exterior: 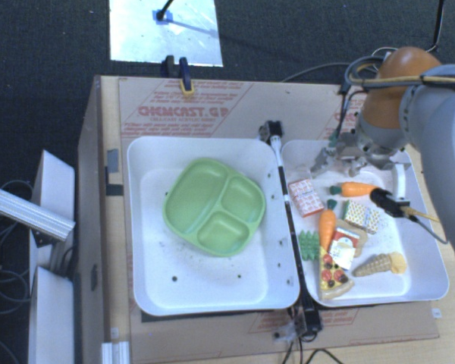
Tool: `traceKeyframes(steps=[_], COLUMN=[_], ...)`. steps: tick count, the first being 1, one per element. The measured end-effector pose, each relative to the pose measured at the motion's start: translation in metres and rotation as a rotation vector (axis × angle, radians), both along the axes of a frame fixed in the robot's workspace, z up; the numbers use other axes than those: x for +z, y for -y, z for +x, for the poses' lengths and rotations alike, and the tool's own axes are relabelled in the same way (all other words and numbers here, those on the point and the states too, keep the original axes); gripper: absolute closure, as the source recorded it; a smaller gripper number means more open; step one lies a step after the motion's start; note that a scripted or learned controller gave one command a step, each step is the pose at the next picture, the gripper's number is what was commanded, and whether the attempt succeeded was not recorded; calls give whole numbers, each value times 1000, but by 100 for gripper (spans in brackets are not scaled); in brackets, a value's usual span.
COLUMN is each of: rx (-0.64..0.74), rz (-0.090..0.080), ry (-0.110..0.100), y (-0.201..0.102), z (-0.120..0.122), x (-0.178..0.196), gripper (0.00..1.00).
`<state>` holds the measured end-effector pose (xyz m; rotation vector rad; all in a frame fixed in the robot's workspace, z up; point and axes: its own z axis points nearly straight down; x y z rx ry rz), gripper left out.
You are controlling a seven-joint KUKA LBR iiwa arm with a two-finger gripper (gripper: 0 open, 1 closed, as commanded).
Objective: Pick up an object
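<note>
Nothing is picked up yet, as far as the view shows. The gripper point(335, 156) hangs low over the far end of the right bin point(432, 275), just past the near edge of the toy pile, and nothing sits between its prongs. They look spread apart — one slanting toward the divider between the bins, the other nearer the arm — though the detail is small and I would not swear to how wide.

What is left is the whole of the job: come down on one item, close, and lift it clear.

The likely targets lie close by in the same bin. A small carrot point(354, 189) lies on its side just beside the gripper, orange with a green stub at one end. A red-and-white card point(306, 197) lies flat near the divider, tilted. Farther toward the near end are a second carrot point(327, 230), a checkered packet point(363, 217), a pizza slice point(334, 273) and an ice-cream cone point(379, 264), packed close and partly overlapping — harder to isolate, I judge.

The left bin point(155, 279) holds a green divided plate point(215, 205), well apart from the gripper.
</note>
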<state>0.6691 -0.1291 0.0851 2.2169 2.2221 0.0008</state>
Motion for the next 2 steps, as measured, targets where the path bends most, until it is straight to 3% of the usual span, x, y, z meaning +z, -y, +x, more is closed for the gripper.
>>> traceKeyframes(steps=[2], rx=[-2], rz=[0], ry=[1], y=[15], z=[0], x=[0], gripper=[0])
